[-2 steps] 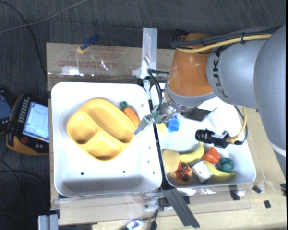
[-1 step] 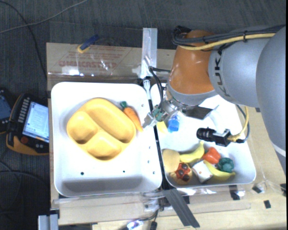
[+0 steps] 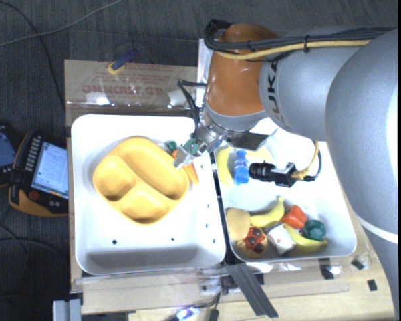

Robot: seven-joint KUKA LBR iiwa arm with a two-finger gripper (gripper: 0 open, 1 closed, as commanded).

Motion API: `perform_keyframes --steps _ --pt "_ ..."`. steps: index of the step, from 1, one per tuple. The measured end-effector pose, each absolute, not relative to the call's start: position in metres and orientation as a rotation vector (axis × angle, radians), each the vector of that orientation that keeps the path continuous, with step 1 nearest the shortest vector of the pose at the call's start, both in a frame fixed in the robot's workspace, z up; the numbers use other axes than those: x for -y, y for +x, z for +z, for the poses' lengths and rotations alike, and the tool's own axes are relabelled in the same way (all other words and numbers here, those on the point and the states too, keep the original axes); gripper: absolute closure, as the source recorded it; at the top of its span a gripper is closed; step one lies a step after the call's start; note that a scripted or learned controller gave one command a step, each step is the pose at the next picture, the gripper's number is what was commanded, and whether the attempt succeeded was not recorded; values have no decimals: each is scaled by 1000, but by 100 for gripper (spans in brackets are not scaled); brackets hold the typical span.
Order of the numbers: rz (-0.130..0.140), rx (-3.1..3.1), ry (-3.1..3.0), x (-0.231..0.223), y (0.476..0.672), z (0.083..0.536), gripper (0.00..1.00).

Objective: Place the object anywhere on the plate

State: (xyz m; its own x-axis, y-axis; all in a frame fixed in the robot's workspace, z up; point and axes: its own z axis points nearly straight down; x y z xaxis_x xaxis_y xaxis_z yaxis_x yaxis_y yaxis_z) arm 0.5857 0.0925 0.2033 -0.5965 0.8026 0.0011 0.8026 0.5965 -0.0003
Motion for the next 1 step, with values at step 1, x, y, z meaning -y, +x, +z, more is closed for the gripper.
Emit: perform_keyframes --steps 1 --pt "0 2805 -1412 -92 586 203 0"
